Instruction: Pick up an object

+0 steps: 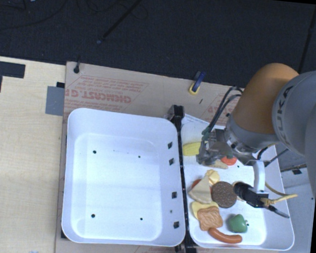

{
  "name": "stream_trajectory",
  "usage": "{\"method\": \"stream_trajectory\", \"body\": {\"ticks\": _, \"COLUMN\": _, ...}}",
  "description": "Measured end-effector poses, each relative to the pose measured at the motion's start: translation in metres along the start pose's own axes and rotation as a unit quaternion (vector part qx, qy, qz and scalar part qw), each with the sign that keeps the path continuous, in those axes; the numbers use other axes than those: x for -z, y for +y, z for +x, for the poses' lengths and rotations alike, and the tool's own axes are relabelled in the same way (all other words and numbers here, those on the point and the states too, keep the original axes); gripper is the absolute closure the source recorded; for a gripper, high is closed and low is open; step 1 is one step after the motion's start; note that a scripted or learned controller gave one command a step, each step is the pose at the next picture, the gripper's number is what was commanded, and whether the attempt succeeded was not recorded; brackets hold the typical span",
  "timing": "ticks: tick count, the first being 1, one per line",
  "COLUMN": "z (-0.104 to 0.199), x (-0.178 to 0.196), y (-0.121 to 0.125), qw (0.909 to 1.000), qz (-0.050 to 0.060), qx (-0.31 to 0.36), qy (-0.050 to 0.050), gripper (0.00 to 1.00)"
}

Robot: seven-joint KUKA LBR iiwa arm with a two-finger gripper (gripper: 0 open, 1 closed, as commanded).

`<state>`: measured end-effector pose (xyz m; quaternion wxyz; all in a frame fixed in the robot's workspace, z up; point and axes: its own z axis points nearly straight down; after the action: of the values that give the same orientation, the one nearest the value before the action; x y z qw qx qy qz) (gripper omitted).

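a: where is the end effector (pixel 210 155) in the camera view?

b: low over the near-left part of the right shallow white plastic bin (pixel 281 236), beside the yellow banana-shaped toy (pixel 190 149). whether it is clenched or released, i cannot tell.

a: what lies in that bin?

b: toy foods, crowded on its left side. one orange-red sausage (pixel 225 236), long axis running left to right, near the bin's front edge. one green pepper-like lump (pixel 238 222) just above it. one dark brown round patty (pixel 224 195) in the middle. one tan toast-like piece (pixel 210 218) touching the sausage's left end. one pale yellow wedge (pixel 202 193) left of the patty. one small red piece (pixel 229 159) partly under the arm.

a: and the banana?

b: its long axis runs left to right, by the bin's left wall.

a: how many bins?

b: two, side by side on the table (pixel 12 157); the left white bin (pixel 73 221) carries small dark dots on its floor.
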<state>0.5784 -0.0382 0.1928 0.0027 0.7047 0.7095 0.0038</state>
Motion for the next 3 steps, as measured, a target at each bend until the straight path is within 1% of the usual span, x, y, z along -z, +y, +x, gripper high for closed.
{"method": "stream_trajectory", "body": {"ticks": 1, "z": 0.021, "x": -0.006, "y": 0.069, "qw": 1.0000, "qz": 0.003, "qx": -0.002, "qy": -0.001, "gripper": 1.00}}
{"method": "stream_trajectory", "body": {"ticks": 2, "z": 0.020, "x": 0.004, "y": 0.065, "qw": 1.0000, "qz": 0.006, "qx": -0.001, "qy": -0.001, "gripper": 1.00}}
{"method": "stream_trajectory", "body": {"ticks": 3, "z": 0.021, "x": 0.013, "y": 0.066, "qw": 1.0000, "qz": 0.007, "qx": 0.002, "qy": -0.001, "gripper": 1.00}}
